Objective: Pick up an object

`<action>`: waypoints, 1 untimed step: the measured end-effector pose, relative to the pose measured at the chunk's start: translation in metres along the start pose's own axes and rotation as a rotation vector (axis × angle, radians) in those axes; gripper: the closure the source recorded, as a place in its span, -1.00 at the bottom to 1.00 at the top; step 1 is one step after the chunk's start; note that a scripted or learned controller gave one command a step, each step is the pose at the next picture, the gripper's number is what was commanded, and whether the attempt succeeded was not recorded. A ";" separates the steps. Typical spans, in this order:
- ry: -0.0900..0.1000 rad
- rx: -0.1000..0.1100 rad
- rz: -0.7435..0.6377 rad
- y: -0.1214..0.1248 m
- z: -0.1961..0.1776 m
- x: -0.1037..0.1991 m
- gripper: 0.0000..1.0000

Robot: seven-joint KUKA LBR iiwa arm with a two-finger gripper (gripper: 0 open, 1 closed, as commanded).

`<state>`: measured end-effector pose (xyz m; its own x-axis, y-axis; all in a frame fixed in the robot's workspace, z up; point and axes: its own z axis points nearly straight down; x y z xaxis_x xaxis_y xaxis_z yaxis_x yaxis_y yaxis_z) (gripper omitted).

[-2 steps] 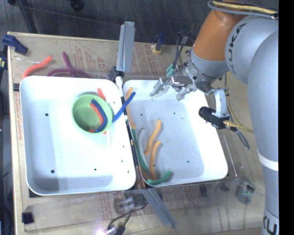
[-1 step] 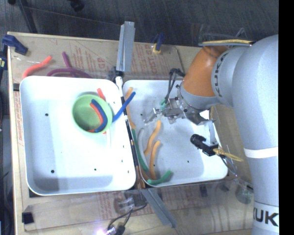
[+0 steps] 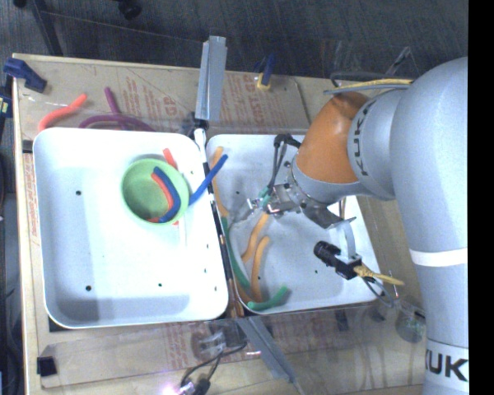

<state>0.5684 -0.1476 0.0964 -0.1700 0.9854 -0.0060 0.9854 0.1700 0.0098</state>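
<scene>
Orange tube (image 3: 259, 249) lies bent on the floor of the right bin (image 3: 311, 285), towards that bin's left half, its upper end just under the pincer (image 3: 255, 206). The pincer hangs low over the middle of this bin, at the end of the grey arm (image 3: 420, 138) that reaches in from the right. Whether it is wide or narrow I cannot tell, and nothing can be seen held in it.

A green tube (image 3: 263, 301) curves along the left wall and the near wall of the same bin, passing close beside the orange tube's lower end. Another orange piece (image 3: 217, 171) lies along the left wall further up. A blue stick (image 3: 207, 179) leans across the rim between the two bins, its upper end over the right bin.

In the left bin (image 3: 90, 253) stands a green bowl (image 3: 144, 189), with a red strip (image 3: 166, 179) and a blue strip (image 3: 183, 194) curled inside it.

On the surface (image 3: 160, 89) behind the left bin lie an orange-red stick (image 3: 63, 111) and a purple tube (image 3: 119, 123), well apart from the pincer.
</scene>
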 end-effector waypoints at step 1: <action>-0.001 0.005 -0.010 0.000 -0.010 0.000 1.00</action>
<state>0.5681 -0.1473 0.1063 -0.1798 0.9837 -0.0076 0.9837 0.1798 0.0045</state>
